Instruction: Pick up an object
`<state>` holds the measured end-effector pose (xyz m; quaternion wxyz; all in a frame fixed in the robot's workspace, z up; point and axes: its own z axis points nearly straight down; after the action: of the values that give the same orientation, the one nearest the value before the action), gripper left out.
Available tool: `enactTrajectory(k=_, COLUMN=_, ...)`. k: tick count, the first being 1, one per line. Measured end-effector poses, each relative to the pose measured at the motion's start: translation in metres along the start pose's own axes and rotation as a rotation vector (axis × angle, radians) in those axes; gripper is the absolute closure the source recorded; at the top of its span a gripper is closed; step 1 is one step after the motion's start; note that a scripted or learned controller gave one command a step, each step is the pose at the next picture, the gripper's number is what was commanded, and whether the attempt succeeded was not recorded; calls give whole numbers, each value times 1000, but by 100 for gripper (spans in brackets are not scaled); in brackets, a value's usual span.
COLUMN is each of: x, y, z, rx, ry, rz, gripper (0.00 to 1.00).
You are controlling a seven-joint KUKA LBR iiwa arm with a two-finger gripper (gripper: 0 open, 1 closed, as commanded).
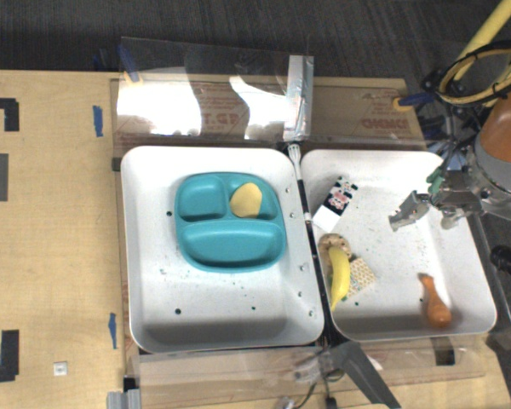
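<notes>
Orange carrot (434, 302) in right bin (383, 167), near corner; banana (339, 278) at left wall. Jaws (426, 204) hover mid-bin, spread open, holding nothing. Risks: closing on bare floor between items; carrot rolling off fingertips; scraping bin wall on corner approach.

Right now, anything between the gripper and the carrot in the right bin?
Nothing visible. The gripper is over the right bin, near its upper right; the carrot lies toward the lower right corner with bare bin floor between. The banana sits well left.
</notes>
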<state>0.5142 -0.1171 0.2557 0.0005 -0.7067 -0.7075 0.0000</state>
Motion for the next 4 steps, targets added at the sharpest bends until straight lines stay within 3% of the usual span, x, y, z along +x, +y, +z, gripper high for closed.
enactTrajectory(k=1, x=-17, y=-13, z=-15, rx=-4, ry=-2, rz=-99, gripper=0)
enactTrajectory(k=2, x=-45, y=44, z=83, rx=8, ry=2, rz=-141, gripper=0)
enactTrajectory(k=3, x=19, y=76, z=167, rx=-8, ry=-2, rz=-103, gripper=0)
enactTrajectory(k=4, x=57, y=75, z=69, rx=-7, ry=-2, rz=-414, gripper=0)
